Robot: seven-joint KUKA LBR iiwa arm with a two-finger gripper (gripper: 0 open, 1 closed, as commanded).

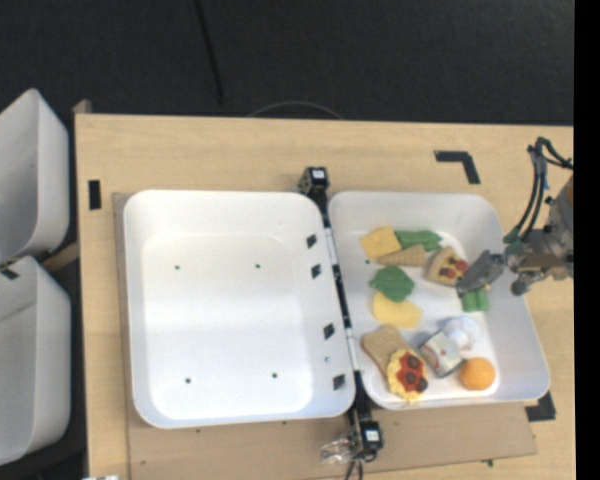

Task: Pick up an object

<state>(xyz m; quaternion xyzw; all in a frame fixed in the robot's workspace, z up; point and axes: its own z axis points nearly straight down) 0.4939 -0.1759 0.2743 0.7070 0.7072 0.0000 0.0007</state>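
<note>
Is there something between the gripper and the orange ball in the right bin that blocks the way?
Nothing visible blocks it. The gripper hangs over the right bin, near the pizza slice. The orange ball lies nearer the front wall, with a small white container beside it, close to the line between them.

Bare left bin (220,308); right bin (515,343) crowded with food items (400,286).

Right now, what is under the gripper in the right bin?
The gripper hangs over the right bin beside the pizza slice. A green piece pokes out just below it; the rest of that piece and the bin floor directly beneath are covered.
</note>
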